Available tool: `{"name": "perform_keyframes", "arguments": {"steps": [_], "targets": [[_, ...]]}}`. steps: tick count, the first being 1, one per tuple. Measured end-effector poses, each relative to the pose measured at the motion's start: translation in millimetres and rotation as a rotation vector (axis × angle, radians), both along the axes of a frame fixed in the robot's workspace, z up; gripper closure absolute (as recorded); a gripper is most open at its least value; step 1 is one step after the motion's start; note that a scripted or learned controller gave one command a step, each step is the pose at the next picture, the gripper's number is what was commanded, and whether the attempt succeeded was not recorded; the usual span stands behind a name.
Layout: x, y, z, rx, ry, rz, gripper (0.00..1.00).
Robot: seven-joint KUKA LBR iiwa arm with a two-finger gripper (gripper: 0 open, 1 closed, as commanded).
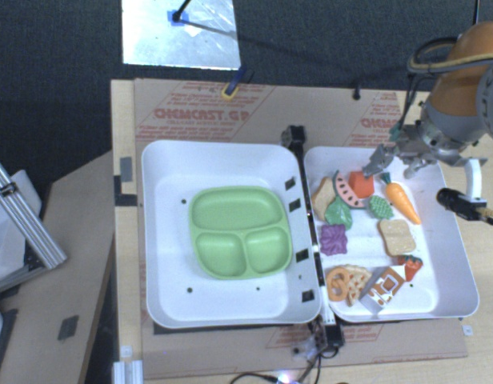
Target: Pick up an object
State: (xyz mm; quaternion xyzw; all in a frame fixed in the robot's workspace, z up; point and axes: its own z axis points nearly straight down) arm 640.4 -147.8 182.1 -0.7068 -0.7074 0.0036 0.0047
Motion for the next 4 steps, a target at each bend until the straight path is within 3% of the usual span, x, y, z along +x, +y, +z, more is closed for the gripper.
{"name": "perform_keyframes", "arguments": {"steps": [1,3,4], "targets": [[3,0,8,-0.002,-0.013,0.002,0.00],[10,-2,-99,-0.002,-0.013,0.004,0.00],[12,-2,-85,-0.003,-0.019,0.006,1.00]]}}
